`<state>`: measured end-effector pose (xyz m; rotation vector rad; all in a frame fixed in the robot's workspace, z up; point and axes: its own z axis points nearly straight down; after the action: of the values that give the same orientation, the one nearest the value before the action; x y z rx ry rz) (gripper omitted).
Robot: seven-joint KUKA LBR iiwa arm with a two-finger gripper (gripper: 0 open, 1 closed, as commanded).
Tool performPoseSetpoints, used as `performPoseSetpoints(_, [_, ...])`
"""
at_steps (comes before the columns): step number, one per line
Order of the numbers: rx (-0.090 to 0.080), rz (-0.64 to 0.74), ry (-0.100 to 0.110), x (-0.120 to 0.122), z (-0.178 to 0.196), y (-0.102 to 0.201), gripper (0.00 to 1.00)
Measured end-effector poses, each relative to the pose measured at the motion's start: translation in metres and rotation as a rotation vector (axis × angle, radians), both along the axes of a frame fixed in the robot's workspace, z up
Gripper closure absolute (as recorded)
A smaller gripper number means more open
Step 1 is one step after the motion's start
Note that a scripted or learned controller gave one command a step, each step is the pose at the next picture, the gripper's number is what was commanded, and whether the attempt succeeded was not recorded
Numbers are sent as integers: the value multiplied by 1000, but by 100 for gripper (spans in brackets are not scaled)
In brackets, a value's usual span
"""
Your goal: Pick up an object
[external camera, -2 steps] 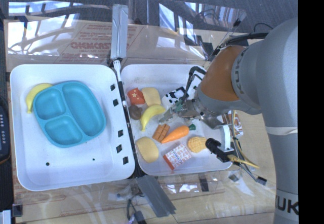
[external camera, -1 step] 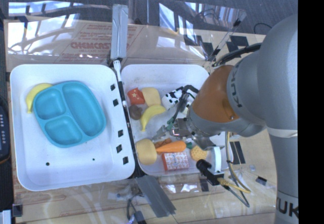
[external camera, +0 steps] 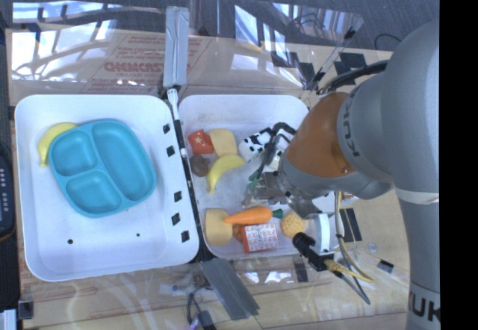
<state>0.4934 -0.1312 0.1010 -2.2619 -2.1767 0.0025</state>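
The right bin (external camera: 224, 106) holds several toy foods: a red block (external camera: 201, 142), a pale yellow block (external camera: 223, 142), a brown ball (external camera: 199, 165), a yellow banana (external camera: 222, 169), a black-and-white toy (external camera: 255, 143), an orange carrot (external camera: 249, 216), a cream cylinder (external camera: 216, 225), a red-labelled can (external camera: 261, 237) and a small corn piece (external camera: 292, 225). My gripper (external camera: 261, 188) hangs low in this bin, just right of the banana and above the carrot. The wrist hides much of it.
The left bin (external camera: 45, 246) holds a blue divided plate (external camera: 101, 166) with a second yellow banana (external camera: 51, 137) at its upper left edge. A clear panel stands behind both bins. The grey arm with its orange band (external camera: 321, 145) covers the right bin's right side.
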Motion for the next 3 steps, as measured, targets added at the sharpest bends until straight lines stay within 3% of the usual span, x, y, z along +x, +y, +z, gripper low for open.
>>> performPoseSetpoints(1, [0, 0, 0, 0, 0, 0, 0])
performPoseSetpoints(2, [0, 289, -3, 83, 11, 31, 0])
performPoseSetpoints(3, [-1, 27, -1, 103, -10, 34, 0])
